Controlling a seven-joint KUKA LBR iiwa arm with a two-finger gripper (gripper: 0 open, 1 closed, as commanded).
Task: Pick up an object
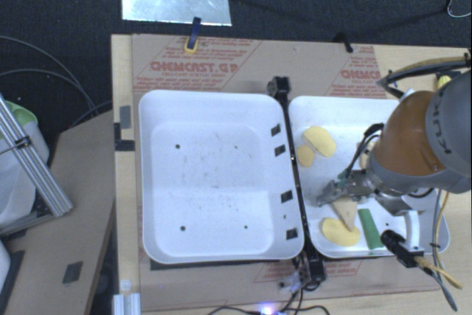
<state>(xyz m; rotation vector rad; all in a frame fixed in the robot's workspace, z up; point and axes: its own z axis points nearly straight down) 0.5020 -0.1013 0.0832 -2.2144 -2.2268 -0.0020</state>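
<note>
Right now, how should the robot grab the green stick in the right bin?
Grip the green stick across its narrow width, near the middle, coming straight down. It lies flat, its long sides look free, while a yellow piece sits close on its left, so keep the fingers clear of that.

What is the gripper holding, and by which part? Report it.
Cannot be told. The gripper hangs low in the right bin just above a pale yellow wedge, but no object shows between its tips.
</note>
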